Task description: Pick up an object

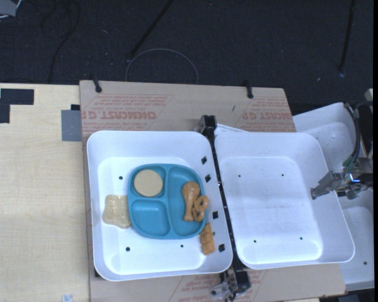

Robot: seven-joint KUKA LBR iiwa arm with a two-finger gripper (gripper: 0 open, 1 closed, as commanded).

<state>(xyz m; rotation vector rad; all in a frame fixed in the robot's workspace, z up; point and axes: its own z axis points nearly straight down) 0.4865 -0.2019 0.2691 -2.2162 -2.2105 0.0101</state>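
Note:
In the left bin (107,156) lies a blue divided plate (152,219). A round tan disc (147,182) rests in its upper left section and a brown pretzel-shaped piece (194,201) in its right section. Just off the plate's left edge lies a pale toast-like slab (116,211), and a small brown chunk (206,239) sits off its lower right corner. My gripper (331,188) hovers at the right rim of the right bin (271,200), far from all these objects, with nothing seen in it.
A black divider with clips (215,194) runs between the two bins. Brown cardboard (176,109) lies under them, and a light wooden bench top (31,194) extends to the left. White sheeting (331,121) lies by the arm at the right.

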